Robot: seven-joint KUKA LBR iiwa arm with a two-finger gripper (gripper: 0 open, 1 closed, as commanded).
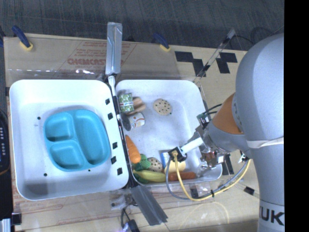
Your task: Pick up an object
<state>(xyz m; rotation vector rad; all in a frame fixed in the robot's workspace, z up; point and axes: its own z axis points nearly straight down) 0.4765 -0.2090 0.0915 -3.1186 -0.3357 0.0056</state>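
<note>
The right bin (186,93) holds several toy foods. A green-and-white can (125,102) and a tan bun (138,102) lie at its upper left, with a round cookie (163,106) to their right and a small grey cup (134,121) below them. Along the lower left lie an orange carrot (133,150), a second cookie (154,164), a yellow banana (152,176) and a red sausage (183,176). My gripper (210,162) hangs low over the bin's lower right corner, just right of the sausage. Nothing is seen held in it.
The left bin (24,100) holds a blue divided plate (77,139). A grey divider bar (114,47) runs between the bins. The arm's large grey body (260,110) covers the right bin's right side. A yellow cable (193,192) loops over the bin's front edge.
</note>
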